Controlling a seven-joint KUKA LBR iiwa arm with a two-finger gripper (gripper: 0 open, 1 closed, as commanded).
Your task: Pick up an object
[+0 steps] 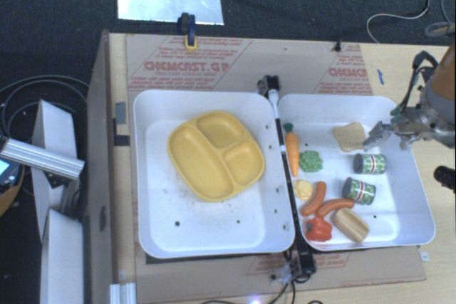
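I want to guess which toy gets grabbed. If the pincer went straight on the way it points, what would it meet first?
The pincer points left and down over the right bin. The beige bread slice looks first in line, though depth is unclear; the upper can lies just below.

From my seat the arm looks grey and rounded, with a hint of orange at its upper edge. A thin dark cable loops beside it. The gripper is dull grey metal, angular and bracket-like.
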